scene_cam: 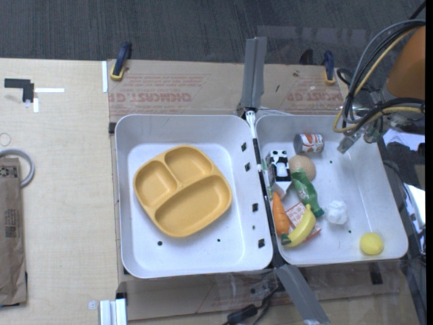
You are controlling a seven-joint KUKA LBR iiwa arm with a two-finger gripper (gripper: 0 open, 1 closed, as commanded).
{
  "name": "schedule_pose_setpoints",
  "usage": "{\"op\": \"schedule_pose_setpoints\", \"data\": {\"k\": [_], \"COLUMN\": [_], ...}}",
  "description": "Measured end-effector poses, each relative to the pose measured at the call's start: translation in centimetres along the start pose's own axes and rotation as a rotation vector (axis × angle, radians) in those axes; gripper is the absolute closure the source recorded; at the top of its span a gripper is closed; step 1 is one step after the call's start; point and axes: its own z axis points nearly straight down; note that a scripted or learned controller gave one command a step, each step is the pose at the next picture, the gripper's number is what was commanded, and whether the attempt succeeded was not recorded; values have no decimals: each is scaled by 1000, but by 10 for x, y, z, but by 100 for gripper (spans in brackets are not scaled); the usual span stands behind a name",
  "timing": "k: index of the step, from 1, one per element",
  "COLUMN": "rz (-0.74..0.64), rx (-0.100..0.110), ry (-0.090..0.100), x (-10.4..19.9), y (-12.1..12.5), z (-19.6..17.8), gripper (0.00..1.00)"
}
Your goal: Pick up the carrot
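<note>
The carrot (279, 212) lies in the right bin (379, 202), by its left wall, touching the banana (302, 229). It is well apart from the gripper (352, 139), down and to its left. The arm (404, 73) leans in from the top right corner. I cannot tell how the gripper stands.

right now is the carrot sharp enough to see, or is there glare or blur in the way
Camera view: the carrot is small but sharp, its orange plain against the right bin; light is even and soft, shadows faint, no glare on the bin floor; the arm at the top right looks blurred, the gripper hard to read.
</note>
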Motion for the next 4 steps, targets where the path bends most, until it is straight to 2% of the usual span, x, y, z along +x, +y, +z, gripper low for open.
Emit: {"op": "schedule_pose_setpoints", "data": {"k": [1, 2, 3, 4], "rz": [-410, -632, -626, -1184], "rx": [-1, -2, -3, -4], "ry": [2, -1, 0, 0], "x": [-4, 1, -3, -1], "y": [6, 1, 5, 3], "z": [36, 2, 14, 35], "gripper": [100, 100, 100, 100]}}
